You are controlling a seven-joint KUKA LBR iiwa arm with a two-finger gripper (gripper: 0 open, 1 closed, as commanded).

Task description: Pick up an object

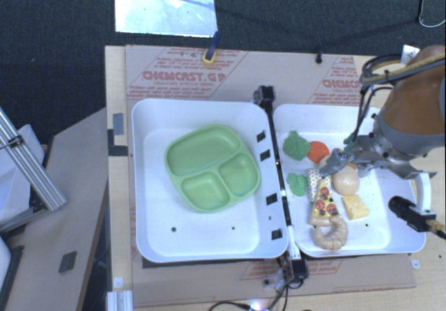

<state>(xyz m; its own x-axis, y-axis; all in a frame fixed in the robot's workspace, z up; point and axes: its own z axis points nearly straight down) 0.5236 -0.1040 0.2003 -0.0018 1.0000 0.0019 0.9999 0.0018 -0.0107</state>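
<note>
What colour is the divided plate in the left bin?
Light green, seen clearly in the camera view: the divided plate lies in the left bin.

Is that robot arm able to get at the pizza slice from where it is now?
Probably yes. The pincer hangs over the right bin, just above the pizza slice, whose top lies uncovered. A pale round piece and a cheese wedge crowd its right side, so the fit looks tight.
</note>
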